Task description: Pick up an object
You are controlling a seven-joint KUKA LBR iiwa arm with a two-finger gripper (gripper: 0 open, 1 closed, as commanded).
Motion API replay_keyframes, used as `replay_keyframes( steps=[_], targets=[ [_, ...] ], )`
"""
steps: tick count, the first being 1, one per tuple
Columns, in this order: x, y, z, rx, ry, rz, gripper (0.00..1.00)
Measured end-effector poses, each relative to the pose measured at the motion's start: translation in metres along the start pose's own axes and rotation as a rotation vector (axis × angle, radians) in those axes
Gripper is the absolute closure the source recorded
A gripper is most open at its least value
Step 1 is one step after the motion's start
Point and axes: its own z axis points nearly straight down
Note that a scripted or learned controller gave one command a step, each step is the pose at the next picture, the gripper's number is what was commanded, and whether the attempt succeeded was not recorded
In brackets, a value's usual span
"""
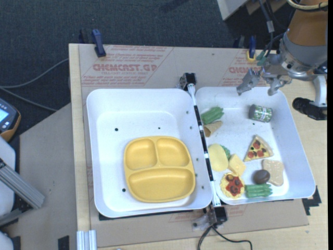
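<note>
- The claw (259, 83) is hanging over the far edge of the right bin (299, 155), its two fingers spread apart and gripping nothing — a stance that suits a drop onto something below.
- The can (260, 113) is lying on its side just in front of the claw, apart from the other toys; it is probably the easiest pick, though that is a judgement only.
- The rest of the toy food is crowding the near half of the same bin: a pizza slice (258, 149), a bread slice (274, 171), a dark round piece (261, 176), a green bean (258, 191), a small round pizza (232, 185), a cheese wedge (237, 165) and a yellow fruit (218, 158), several of them touching.
- A green leaf (212, 114) is sitting beside the divide between the bins.
- The left bin (104, 134) is holding a yellow tray (158, 169) — well apart from the claw and not in its way.
- Both bins are resting on the worktop (130, 66), so the bin walls are the main thing limiting a low sideways approach.
</note>
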Motion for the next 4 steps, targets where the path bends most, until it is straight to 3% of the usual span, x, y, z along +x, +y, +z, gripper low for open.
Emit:
replay_keyframes(
  steps=[1,2,3,4],
  targets=[
    [-0.078,-0.018,0.141,0.011,0.000,0.008,0.00],
    [-0.080,-0.121,0.083,0.005,0.003,0.006,0.00],
    [-0.064,-0.041,0.172,-0.003,0.000,-0.005,0.00],
    [-0.081,-0.007,0.167,-0.006,-0.003,-0.002,0.00]
  ],
)
